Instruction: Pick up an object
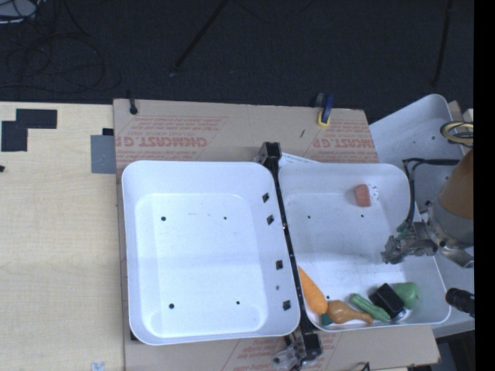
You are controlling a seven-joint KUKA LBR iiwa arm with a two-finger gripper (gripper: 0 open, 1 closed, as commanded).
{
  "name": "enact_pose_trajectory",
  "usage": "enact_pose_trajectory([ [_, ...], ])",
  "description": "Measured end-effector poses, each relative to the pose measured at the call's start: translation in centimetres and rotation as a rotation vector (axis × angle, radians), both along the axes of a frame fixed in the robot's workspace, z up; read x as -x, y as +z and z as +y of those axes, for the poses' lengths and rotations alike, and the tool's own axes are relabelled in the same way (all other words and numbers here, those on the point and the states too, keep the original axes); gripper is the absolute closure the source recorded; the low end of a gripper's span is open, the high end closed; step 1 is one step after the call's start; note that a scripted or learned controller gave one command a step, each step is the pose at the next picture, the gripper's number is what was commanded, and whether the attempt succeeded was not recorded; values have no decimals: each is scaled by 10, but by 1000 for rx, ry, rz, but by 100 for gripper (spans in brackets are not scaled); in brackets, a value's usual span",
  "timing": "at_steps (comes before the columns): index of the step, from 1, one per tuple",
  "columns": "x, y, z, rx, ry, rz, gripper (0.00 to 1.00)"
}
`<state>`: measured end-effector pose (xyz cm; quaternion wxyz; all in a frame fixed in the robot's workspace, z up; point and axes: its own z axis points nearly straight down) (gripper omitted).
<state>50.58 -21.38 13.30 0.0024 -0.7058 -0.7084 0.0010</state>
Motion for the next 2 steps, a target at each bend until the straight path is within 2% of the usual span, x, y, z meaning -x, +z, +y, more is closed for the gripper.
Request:
enact_pose_trajectory([
  [2,1,19,-2,-1,4,3,100],
])
